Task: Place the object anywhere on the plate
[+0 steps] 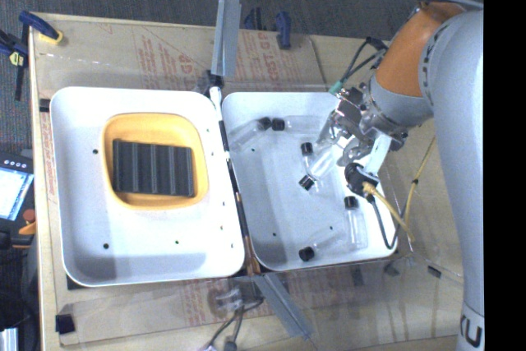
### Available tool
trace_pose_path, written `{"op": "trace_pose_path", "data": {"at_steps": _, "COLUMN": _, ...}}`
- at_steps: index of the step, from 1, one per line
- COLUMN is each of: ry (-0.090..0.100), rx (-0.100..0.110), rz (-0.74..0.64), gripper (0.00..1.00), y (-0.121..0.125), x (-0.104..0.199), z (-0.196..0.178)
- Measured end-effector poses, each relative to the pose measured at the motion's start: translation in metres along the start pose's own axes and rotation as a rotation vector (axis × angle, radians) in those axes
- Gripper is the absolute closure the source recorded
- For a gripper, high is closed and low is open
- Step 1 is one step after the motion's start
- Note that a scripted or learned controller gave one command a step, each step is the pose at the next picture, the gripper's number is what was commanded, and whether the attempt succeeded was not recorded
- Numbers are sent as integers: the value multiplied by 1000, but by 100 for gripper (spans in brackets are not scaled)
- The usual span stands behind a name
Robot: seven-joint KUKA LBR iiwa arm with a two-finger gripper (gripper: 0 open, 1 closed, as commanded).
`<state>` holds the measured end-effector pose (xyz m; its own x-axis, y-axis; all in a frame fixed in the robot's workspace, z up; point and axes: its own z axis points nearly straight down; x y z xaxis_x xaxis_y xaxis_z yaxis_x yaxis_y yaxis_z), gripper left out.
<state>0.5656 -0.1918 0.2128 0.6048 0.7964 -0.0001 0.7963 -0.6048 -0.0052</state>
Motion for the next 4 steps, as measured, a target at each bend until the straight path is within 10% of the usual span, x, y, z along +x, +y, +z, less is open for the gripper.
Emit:
{"op": "trace_pose_path", "data": {"at_steps": 3, "ry": -3, "rx": -3, "rz": -749, "gripper": 100, "y": -61, "x": 190, "z": -4}}
{"op": "trace_pose_path", "data": {"at_steps": 4, "ry": -3, "rx": -4, "rz": -749, "gripper": 0, "y": -61, "x": 190, "z": -4}}
